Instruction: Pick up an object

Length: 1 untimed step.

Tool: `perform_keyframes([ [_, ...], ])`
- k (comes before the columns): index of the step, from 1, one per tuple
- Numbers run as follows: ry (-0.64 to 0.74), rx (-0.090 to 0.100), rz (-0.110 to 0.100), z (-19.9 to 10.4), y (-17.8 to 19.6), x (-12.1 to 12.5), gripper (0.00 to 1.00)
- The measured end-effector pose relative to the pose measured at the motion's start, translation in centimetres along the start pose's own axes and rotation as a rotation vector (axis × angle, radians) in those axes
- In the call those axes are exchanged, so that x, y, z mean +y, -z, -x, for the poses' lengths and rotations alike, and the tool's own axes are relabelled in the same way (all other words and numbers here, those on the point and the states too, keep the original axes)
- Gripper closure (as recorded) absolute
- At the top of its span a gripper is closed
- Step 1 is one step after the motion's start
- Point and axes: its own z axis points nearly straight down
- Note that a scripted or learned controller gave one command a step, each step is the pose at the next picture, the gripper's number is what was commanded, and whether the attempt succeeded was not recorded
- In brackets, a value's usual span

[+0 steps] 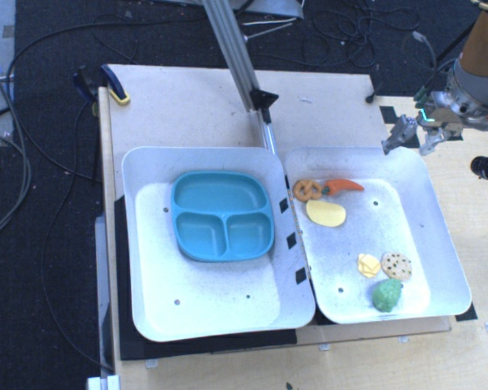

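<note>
Leftmost on the counter (187,108), left bin (146,299) holds a blue three-compartment tray (223,216), flat, roughly centred. Right bin (439,242) has the loose items: pretzel (307,189) touching an orange carrot (343,186) near the back-left, yellow oval piece (326,214) just in front of them. Toward the front-right: small yellow piece (368,265) beside a chip cookie (396,266), green broccoli-like lump (386,295) just in front of both. Tool (413,136) sits above the right bin's back-right corner, well apart from every item, fingers spread, nothing between them.
</note>
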Motion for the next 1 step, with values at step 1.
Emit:
perform_keyframes([
  [1,0.000,-0.001,0.002,-0.01,0.11,0.05,0.00],
])
